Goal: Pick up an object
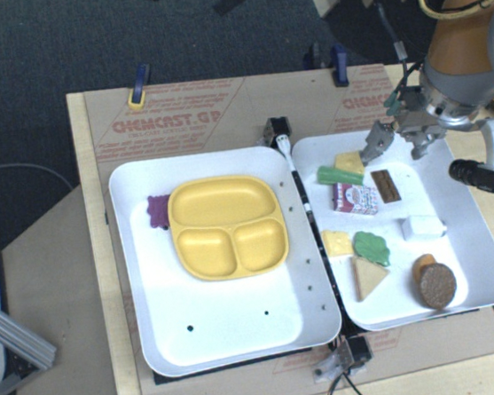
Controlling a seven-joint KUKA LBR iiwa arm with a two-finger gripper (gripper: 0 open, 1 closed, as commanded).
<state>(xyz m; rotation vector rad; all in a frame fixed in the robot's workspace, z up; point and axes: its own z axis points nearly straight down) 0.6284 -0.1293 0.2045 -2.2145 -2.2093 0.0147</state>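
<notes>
Two white bins sit side by side on your surface (pixel 218 106). Your end effector (pixel 398 141) hangs over the far edge of the right bin (pixel 472 209) with its fingers spread and nothing between them. Just beside it in that bin you have a green stick (pixel 341 174), a yellow block (pixel 349 163), a red-and-white packet (pixel 355 198) and a brown bar (pixel 387 186). A brown disc (pixel 436 285) lies near the front. The left bin (pixel 149 276) carries a yellow divided tray (pixel 228 226), with a purple piece (pixel 158 210) touching its left side.
</notes>
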